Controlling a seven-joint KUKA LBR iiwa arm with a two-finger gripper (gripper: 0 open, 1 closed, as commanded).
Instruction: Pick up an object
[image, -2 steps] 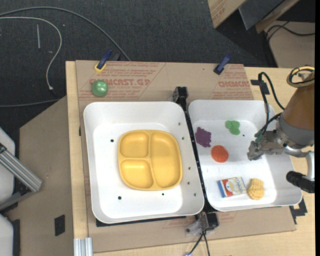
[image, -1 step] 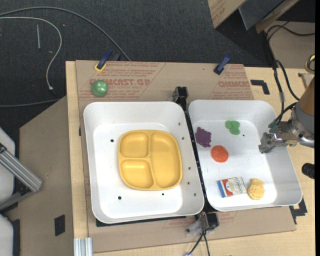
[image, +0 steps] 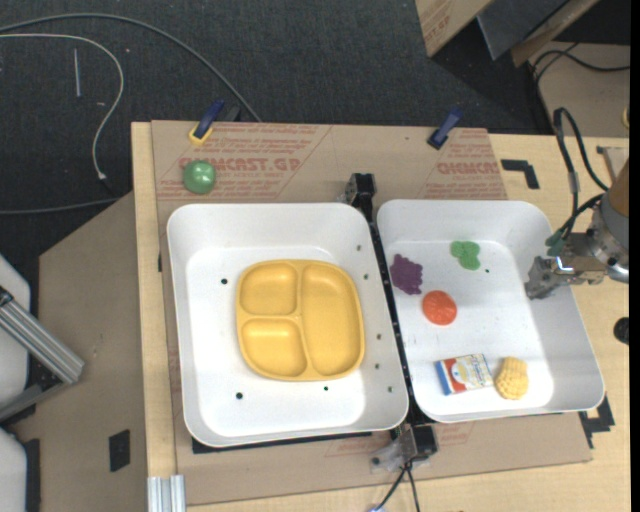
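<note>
The right bin (image: 575, 360) holds several small objects: a purple lump (image: 405, 272), a green piece (image: 465, 253), a red-orange ball (image: 439, 307), a small white, red and blue carton (image: 462, 373) and a yellow knobbly piece (image: 511, 378). My gripper (image: 542, 276) hangs at that bin's right rim, reaching in from the right, well apart from all of them. The green piece is the closest, to its left. Nothing is seen in the gripper.
The left bin (image: 200, 300) holds a yellow divided plate (image: 299, 319). A green ball (image: 199, 177) lies on the cardboard beyond the left bin. Blue clamps (image: 207, 122) (image: 444, 128) grip the board's far edge. Cables run along the right side (image: 570, 160).
</note>
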